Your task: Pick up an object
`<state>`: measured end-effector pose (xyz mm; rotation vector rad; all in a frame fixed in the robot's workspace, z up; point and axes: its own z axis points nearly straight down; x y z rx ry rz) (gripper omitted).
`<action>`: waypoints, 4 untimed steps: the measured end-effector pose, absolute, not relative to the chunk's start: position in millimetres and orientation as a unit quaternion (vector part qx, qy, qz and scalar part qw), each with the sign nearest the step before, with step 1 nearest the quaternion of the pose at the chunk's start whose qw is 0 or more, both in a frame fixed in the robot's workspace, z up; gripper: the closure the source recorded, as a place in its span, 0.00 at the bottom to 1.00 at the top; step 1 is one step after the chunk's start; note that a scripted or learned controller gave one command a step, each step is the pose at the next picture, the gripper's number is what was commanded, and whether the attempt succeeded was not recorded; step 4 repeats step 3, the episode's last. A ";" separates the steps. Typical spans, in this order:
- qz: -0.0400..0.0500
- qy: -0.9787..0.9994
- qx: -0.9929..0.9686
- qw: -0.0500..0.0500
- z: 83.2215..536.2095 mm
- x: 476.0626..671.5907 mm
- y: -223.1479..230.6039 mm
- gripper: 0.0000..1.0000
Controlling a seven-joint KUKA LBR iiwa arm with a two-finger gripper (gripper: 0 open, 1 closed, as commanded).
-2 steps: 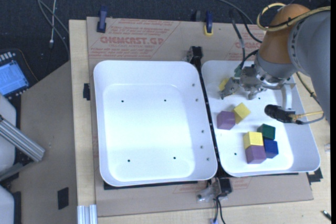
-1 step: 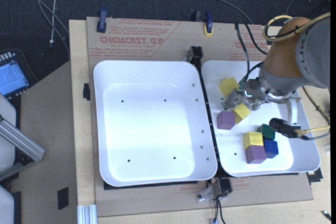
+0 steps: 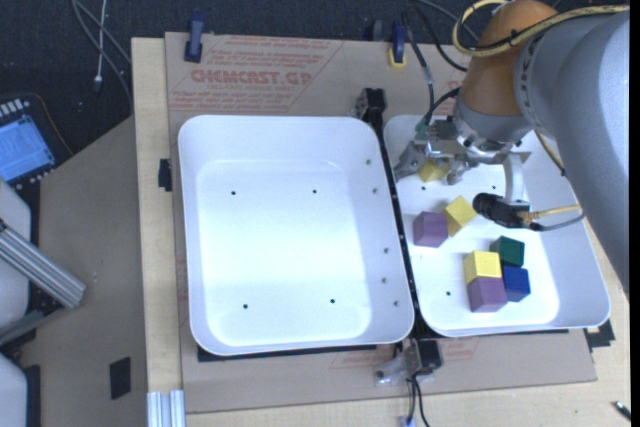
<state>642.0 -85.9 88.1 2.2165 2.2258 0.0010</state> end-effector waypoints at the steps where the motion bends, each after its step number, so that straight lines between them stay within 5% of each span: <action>1: 0.000 0.707 0.707 0.000 88.1 641.3 -88.4 0.00; 3: 0.000 0.707 0.707 0.000 88.0 594.8 -103.4 0.00; 4: 0.000 0.707 0.707 0.000 88.0 594.8 -103.4 0.00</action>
